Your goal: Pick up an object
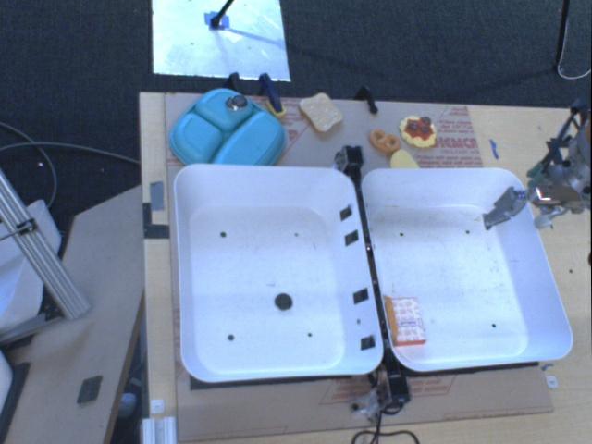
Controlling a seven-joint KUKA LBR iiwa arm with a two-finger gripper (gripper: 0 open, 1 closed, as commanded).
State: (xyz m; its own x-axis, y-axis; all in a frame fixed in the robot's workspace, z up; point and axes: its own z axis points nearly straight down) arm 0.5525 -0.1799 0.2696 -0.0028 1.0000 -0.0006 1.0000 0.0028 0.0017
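Right now gripper (504,209) hovers at right bin (546,285) far rim, finger state unclear; orange packet (405,320) at bin's near-left corner.

You had two things to pick from: a small orange-and-white packet (405,320) lay flat in the right bin, close against its left wall near the front, and a small dark disc (283,301) sat mid-floor of the left bin.

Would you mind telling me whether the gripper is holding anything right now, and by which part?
Nothing is held. The gripper hangs over the right bin's far right corner, well away from the small orange packet lying near the front left.
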